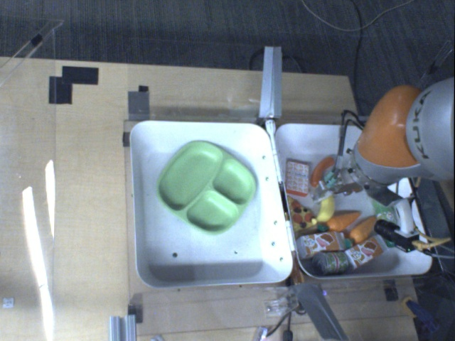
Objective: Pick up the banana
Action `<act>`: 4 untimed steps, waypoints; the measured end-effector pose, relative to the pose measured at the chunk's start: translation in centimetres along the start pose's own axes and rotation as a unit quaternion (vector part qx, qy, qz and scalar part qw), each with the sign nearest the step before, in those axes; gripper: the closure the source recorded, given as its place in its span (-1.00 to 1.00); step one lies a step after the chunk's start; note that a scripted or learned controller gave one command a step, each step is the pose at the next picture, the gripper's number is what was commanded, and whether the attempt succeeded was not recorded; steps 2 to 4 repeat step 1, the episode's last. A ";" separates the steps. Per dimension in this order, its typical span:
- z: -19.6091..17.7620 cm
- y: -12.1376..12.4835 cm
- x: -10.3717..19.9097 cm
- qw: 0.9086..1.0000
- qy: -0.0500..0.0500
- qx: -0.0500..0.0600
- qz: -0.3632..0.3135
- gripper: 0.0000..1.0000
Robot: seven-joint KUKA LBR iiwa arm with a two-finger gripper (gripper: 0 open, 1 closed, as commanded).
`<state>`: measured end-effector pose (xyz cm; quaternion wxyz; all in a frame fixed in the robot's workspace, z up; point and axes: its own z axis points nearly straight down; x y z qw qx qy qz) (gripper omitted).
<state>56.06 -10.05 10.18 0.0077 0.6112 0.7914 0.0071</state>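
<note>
The claw (332, 184), how wide I cannot tell, hangs right over the banana (325, 209), which lies just beneath it among packed clutter, so it may snag the neighbouring carrot (343, 221).

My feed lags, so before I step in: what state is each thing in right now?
banana: lying in the right bin, directly under the hand
green tray: flat in the left bin, compartments bare
carrot: lying beside the banana
dark can: on its side
</note>
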 end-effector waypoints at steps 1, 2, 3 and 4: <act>-8.4 2.5 1.5 1.000 0.001 0.007 0.013 1.00; -8.4 2.5 1.5 1.000 0.001 0.007 0.013 1.00; -8.4 2.5 1.5 1.000 0.001 0.007 0.013 1.00; -8.4 2.5 1.5 1.000 0.001 0.007 0.013 1.00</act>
